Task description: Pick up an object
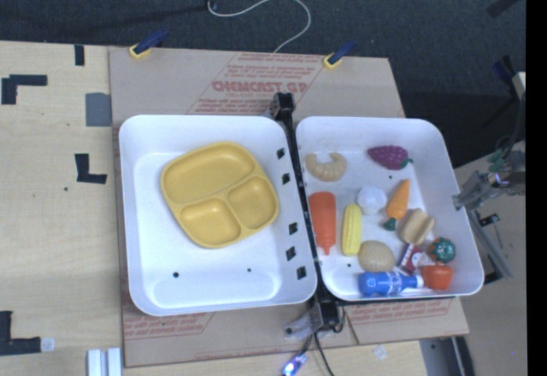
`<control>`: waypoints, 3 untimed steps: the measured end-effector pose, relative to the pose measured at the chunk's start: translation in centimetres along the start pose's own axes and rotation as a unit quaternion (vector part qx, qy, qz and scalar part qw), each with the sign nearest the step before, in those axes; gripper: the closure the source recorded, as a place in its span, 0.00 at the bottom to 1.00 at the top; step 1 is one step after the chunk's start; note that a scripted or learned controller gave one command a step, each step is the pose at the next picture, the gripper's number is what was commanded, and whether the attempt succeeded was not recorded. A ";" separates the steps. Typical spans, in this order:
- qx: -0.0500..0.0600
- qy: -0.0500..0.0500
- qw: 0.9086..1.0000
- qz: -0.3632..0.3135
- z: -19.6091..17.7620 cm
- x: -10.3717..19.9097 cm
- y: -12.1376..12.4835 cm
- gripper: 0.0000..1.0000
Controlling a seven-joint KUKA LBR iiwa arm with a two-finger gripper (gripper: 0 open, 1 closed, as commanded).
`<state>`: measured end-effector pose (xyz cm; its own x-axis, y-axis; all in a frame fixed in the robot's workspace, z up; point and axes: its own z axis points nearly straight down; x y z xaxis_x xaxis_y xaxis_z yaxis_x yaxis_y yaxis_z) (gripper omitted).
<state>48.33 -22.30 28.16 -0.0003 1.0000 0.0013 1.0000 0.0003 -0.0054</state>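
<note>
Nearest us, the bottle (389, 283) lies along the right bin's (432, 133) front edge, toys heaped beside it, ready for picking. Yellow tray (220, 193) sits alone in the left bin (137, 220). Claw (491, 182) hangs off the surface's right edge; we cannot tell its state.

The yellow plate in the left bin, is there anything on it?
Nothing lies on the yellow plate; its three compartments show bare. Under it is the floor of the left bin, and the patch directly beneath the plate is covered from sight.

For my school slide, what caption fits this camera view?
Yellow plastic divided plate in the left white bin; toy foods piled in the right white bin.
</note>
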 end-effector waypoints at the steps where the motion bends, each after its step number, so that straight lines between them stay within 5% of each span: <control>1: -0.002 0.000 1.000 -0.002 -0.4 3.5 0.1 1.00; 2: -0.003 0.000 1.000 -0.002 -4.0 7.8 0.1 1.00; 3: -0.001 -0.001 1.000 0.002 -1.7 2.8 0.0 1.00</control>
<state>48.30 -19.54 29.82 0.0030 1.0000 -0.0015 1.0000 -0.0030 -0.0028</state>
